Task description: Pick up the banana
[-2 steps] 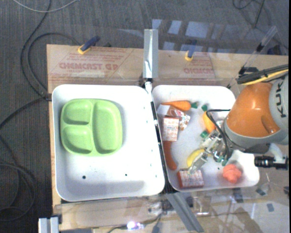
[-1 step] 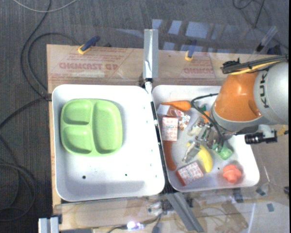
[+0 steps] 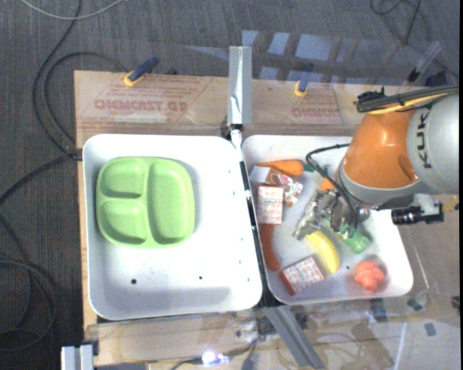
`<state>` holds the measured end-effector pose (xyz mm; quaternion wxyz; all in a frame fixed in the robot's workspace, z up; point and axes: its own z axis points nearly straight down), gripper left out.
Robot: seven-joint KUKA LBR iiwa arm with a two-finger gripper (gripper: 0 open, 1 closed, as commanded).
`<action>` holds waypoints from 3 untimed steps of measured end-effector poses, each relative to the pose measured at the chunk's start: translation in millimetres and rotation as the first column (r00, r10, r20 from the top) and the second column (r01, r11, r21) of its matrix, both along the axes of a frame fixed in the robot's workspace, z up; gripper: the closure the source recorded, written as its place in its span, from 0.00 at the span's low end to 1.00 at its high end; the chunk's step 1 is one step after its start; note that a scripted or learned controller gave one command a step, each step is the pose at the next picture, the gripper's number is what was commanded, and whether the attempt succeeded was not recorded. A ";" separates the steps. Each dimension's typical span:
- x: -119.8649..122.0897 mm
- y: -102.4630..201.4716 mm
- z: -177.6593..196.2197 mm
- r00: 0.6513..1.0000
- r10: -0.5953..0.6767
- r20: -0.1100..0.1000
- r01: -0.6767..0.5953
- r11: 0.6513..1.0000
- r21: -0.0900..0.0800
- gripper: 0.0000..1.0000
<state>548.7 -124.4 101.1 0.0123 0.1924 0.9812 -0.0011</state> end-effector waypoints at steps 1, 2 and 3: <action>42.0 12.5 140.8 0.996 0.081 -0.022 -0.081 0.997 0.007 1.00; 42.0 12.6 140.8 0.996 0.082 -0.022 -0.081 0.997 0.008 0.00; 63.6 8.6 26.7 0.994 0.110 -0.025 -0.110 0.994 0.005 0.00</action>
